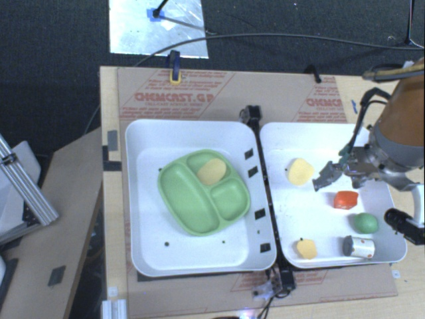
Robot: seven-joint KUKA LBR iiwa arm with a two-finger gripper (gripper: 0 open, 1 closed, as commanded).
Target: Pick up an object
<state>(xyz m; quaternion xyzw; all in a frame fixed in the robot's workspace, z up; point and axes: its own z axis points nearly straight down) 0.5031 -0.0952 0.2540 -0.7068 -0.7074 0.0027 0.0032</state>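
End effector [327,177] hangs over the right bin [332,133], arm coming in from the right w/ its orange band at the frame edge. The dark tip is seen at a slant and is too small to read, so can't tell whether it's parted or closed. Nothing visible in its grip.

Candidates, relative to the end effector:
- pale yellow piece [300,171] just to its left, nearest of all
- red-orange block [345,199] just below-right, close
- green ball [364,222] further below-right
- small yellow piece [306,248] well below
- grey-white cylinder [359,246] lying on its side, below-right near the bin's front rim

Well off to the left, in the left bin [149,138], sits a green divided plate [199,198] w/ a yellow item [212,171] in 1 compartment; not a likely target from this pose.

Judgement: approach phase, no pick yet. Which of the 5 right-bin items is aimed at isn't clear; the tip sits between the pale yellow piece and the red-orange block.

Risks from here:
- descending between those 2 means closing on air or nudging 1 aside
- green ball rolls on any off-centre contact
- cylinder on its side can roll too, and it's near the rim, so little room for approach
- small rounded pieces may squirt out if caught off-centre
- coming down too far hits the bin floor and shifts the bin on the table [199,98]
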